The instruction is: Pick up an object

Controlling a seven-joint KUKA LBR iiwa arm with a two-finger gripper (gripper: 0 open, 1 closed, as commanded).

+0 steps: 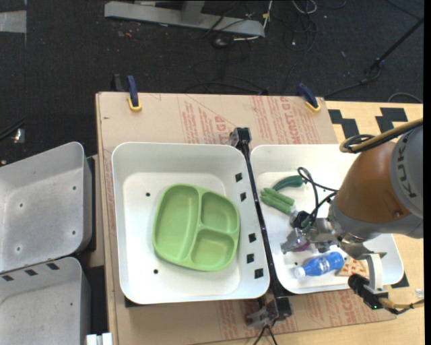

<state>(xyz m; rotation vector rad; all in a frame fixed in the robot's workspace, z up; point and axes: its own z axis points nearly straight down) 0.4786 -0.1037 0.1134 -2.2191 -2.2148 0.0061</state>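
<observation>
A tan tabletop [195, 114] printed with faded red lettering stands on a dark, speckled floor [54, 60], with two blue-and-yellow clamps [133, 93] gripping its far edge, one toward each corner. Black cables [316, 27] trail across the floor beyond it, near a grey metal bar [182, 17] that lies at a slant at the top of the view. To the left of the tabletop sit pale grey trays [40, 202] with small holes, and at the far right a black-and-white checkered panel [384, 118] lies beside the tabletop's corner.
</observation>
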